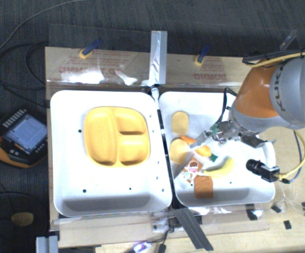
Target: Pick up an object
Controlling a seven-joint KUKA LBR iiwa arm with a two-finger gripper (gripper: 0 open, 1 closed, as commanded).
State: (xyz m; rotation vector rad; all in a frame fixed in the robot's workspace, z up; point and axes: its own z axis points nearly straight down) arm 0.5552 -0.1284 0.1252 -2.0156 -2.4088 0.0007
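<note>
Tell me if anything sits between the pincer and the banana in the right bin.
Nothing visible does. The pincer hangs in the right bin just above and left of the banana. The small orange piece sits close beside that path, touching or nearly touching the banana's left end, so it could get nudged.

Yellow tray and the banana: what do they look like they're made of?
The tray in the left bin looks like moulded plastic: uniform yellow, rounded compartments, soft satin sheen. The banana in the right bin is probably a plastic or rubber toy, judging by its even colour and smooth surface, though it is too small here to be sure.
</note>
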